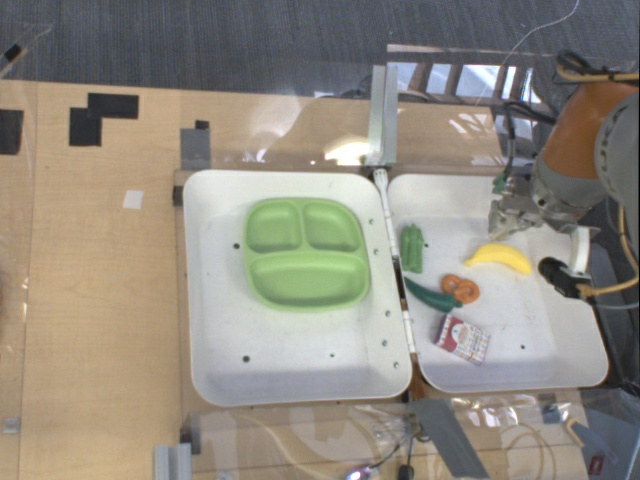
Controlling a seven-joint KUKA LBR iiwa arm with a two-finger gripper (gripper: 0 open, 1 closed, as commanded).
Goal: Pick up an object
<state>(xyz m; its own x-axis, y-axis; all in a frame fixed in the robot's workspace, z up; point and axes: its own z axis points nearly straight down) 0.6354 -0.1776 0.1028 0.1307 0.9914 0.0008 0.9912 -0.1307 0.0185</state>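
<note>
Yellow plastic and curved like a crescent, the toy banana (pixel 501 258) lies flat on the floor of the right-hand shallow white bin (pixel 560 368), toward its far right side. The claw (pixel 512 217) hangs just above and beside the banana's upper end, and whether it is apart or together I cannot tell from this angle. I judge the banana light, stiff and smooth, so it may slip; a hold across its narrow middle, square to the curve, looks safest. Near it lie a small orange ring-shaped piece (pixel 461 288), a dark green pepper-like pod (pixel 430 294), a light green oblong block (pixel 411 247) and a small red-and-white printed carton (pixel 463 340). A light green sectioned plastic tray (pixel 306 253) sits in the left-hand white bin (pixel 215 368) on the table (pixel 90 298).
</note>
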